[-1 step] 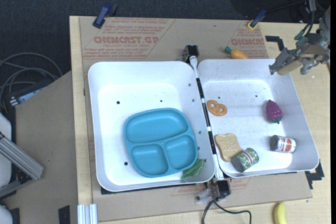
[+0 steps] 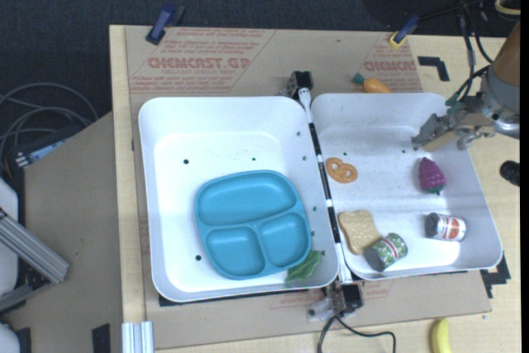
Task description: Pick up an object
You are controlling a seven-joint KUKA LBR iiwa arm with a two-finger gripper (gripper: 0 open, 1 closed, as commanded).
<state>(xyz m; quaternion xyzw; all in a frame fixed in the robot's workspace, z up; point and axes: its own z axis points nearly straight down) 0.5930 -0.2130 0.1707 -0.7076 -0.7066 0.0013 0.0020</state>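
My gripper (image 2: pixel 443 140) hangs over the right bin's (image 2: pixel 388 121) far right side, open, with nothing between its fingers. Just below it in the picture, a purple fruit (image 2: pixel 431 175) lies on the bin floor. A red and white can (image 2: pixel 446 226) lies on its side near the front right. A green can (image 2: pixel 386 250) lies at the front, touching a slice of bread (image 2: pixel 357 229). A pretzel (image 2: pixel 340 170) rests near the bin's left wall.
The left bin (image 2: pixel 215 128) holds a blue divided plate (image 2: pixel 252 223) and a green leafy piece (image 2: pixel 304 267) in its front right corner. An orange carrot (image 2: pixel 376 84) lies on the board behind the right bin. A yellow piece (image 2: pixel 440 336) sits at the bench's front edge.
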